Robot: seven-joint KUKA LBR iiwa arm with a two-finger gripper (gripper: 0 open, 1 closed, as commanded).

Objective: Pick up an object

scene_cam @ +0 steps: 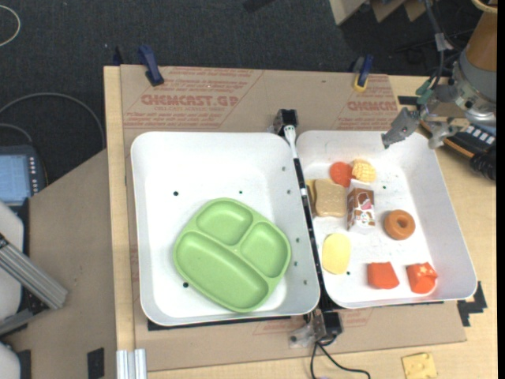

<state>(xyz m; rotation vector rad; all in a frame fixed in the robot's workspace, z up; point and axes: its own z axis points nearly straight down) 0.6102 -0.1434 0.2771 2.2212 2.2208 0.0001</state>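
The right bin point(454, 212) holds several toy foods: a red-orange ball point(340, 173), a yellow corn piece point(363, 170), a tan slice of bread point(327, 198), a brown and white carton point(361, 208), a brown donut point(399, 225), a pale yellow lemon shape point(336, 253), an orange block point(382, 275) and a red piece point(422, 278). My gripper point(414, 138) hangs over the bin's far right corner, above and behind the food. Its fingers are spread open with nothing between them.
The left bin point(158, 180) holds a green divided plate point(233, 253). A black clip point(286, 121) sits where the two bins meet at the back. Blue clamps point(150, 64) hold the cardboard base at its far edge.
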